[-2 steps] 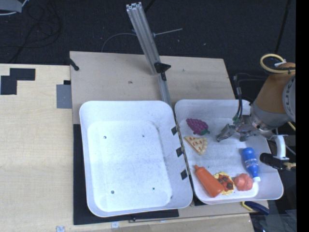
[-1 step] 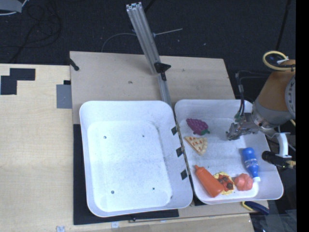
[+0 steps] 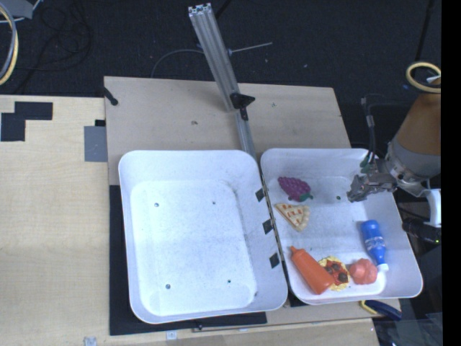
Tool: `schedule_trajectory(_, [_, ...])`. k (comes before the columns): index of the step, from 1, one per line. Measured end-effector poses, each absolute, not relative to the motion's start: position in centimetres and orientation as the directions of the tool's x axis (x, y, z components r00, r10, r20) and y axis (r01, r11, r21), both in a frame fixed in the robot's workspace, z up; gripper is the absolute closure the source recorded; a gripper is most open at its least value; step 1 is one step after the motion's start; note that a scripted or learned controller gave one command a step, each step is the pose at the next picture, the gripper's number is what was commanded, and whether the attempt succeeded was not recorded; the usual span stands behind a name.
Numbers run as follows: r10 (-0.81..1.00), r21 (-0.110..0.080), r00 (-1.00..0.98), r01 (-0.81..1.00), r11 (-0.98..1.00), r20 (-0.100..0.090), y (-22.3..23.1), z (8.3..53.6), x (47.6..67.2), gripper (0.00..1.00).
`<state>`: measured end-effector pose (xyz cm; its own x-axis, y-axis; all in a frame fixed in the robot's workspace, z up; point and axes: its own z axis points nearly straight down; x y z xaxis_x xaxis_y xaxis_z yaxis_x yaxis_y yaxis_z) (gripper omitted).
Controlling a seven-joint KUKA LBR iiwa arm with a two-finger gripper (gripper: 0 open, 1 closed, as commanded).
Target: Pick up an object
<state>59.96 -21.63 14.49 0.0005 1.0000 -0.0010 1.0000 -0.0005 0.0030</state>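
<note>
The gripper (image 3: 358, 191) is being held low over the far right part of the right bin (image 3: 338, 157), apart from every object; whether its fingers are spread or closed cannot be told. The candidates are lying loose in that bin: a purple grape bunch (image 3: 294, 187), a waffle wedge (image 3: 294, 215), a blue bottle (image 3: 373, 242), an orange-red bottle (image 3: 311, 269) and a red lump (image 3: 362, 271). Nothing is being gripped, so the pick is judged not yet made. The left bin (image 3: 130, 215) is being left aside.
</note>
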Motion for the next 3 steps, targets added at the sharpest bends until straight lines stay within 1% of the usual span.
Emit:
schedule_trajectory(1, [1.0,0.004,0.0,1.0,0.0,-0.001,-20.8,19.6,59.6,1.0])
schedule_trajectory(2, [1.0,0.003,0.0,1.0,0.0,-0.001,-20.8,23.3,59.6,1.0])
schedule_trajectory(3, [1.0,-0.001,-0.003,1.0,0.003,0.001,-15.6,22.6,57.7,1.0])
